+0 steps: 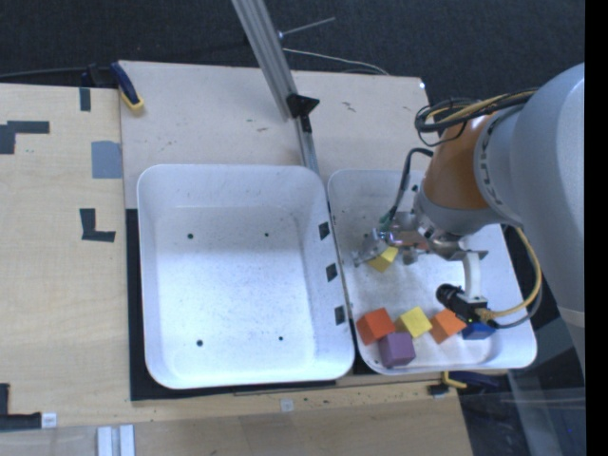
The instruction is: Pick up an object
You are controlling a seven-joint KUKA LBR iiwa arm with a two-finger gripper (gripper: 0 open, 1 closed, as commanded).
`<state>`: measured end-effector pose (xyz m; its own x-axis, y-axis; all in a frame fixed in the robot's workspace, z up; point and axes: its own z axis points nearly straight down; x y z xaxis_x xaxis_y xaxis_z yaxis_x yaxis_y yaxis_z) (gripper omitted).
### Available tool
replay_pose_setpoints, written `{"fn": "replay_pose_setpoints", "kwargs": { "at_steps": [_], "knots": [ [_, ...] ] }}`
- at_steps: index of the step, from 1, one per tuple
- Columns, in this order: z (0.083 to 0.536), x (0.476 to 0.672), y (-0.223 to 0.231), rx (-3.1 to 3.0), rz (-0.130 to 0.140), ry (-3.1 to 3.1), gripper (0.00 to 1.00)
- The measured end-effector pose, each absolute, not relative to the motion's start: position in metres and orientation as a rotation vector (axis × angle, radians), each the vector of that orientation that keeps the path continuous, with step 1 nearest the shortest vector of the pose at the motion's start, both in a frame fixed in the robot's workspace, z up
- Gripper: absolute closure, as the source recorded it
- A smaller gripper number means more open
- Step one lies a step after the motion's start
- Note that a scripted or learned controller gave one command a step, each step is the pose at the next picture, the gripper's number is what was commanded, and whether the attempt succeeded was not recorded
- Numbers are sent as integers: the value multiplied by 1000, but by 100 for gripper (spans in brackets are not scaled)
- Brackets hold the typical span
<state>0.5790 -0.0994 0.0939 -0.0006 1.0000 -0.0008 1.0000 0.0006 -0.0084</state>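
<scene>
Gripping a small yellow block (383,259), tilted corner-down, the pincer (388,248) hangs over the right bin (353,198).

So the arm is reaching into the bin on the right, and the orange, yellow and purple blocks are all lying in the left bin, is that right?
Not quite. The arm does reach into the right bin, but the orange block, yellow block and purple block lie in that same right bin, near its front edge, not in the left bin. The camera view shows this.
</scene>
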Motion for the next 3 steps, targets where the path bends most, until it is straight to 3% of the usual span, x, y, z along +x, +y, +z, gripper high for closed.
{"fn": "replay_pose_setpoints", "kwargs": {
  "at_steps": [1, 2, 3],
  "knots": [
    [107, 580, -98, -2216, 5, -2222, 100],
    [196, 562, -52, -2218, -7, -2229, 100],
    [192, 561, -54, -2218, 3, -2223, 0]
  ]
}}
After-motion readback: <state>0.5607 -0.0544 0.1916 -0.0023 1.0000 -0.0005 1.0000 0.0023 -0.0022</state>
